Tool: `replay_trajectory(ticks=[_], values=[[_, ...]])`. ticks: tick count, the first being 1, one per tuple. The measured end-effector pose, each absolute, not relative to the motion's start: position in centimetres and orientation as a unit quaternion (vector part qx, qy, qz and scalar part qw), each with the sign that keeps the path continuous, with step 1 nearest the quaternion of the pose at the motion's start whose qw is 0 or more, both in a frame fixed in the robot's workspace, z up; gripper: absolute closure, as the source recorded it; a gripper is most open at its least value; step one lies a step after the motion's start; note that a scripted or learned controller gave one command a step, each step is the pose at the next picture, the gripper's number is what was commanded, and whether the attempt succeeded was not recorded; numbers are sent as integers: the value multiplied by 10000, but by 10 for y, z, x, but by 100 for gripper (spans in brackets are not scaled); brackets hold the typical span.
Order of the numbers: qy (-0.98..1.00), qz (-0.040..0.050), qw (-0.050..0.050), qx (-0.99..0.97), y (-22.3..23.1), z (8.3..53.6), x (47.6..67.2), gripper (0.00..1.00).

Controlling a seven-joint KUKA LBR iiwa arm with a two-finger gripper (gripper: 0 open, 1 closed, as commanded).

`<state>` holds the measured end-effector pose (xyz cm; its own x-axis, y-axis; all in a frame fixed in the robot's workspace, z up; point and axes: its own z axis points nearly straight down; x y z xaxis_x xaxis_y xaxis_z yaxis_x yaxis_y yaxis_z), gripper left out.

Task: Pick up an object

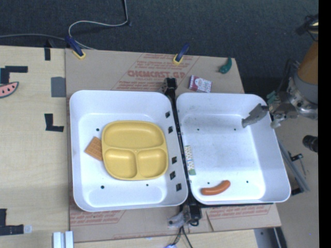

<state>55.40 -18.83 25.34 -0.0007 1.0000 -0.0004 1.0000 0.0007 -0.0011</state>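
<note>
End effector above right bin

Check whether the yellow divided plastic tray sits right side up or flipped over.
Right side up. The yellow divided plastic tray in the left white bin shows its three hollow compartments facing upward, one wide above two smaller.

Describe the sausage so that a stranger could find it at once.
Look at the right bin, the one nearest the gripper. Near its front wall lies the sausage, alone on the white floor: small, curved and orange-red.
</note>
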Motion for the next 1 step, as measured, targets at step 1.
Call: replay_trajectory(ticks=[1], values=[[-7072,-1,8,-7070,-183,90,522,0]])
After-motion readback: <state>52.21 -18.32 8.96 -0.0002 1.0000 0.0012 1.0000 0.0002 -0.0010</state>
